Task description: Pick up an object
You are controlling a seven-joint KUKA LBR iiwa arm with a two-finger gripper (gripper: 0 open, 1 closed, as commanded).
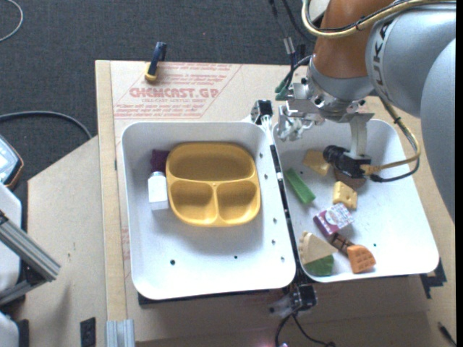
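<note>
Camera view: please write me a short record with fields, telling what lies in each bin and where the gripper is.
left bin: yellow divided tray; white bottle and purple thing on the tray's left side
right bin: green stick, yellow piece, purple packet, beige wedge, orange piece
gripper: over the right bin's far corner, next to the wall between the bins
grasp: cannot tell
</note>
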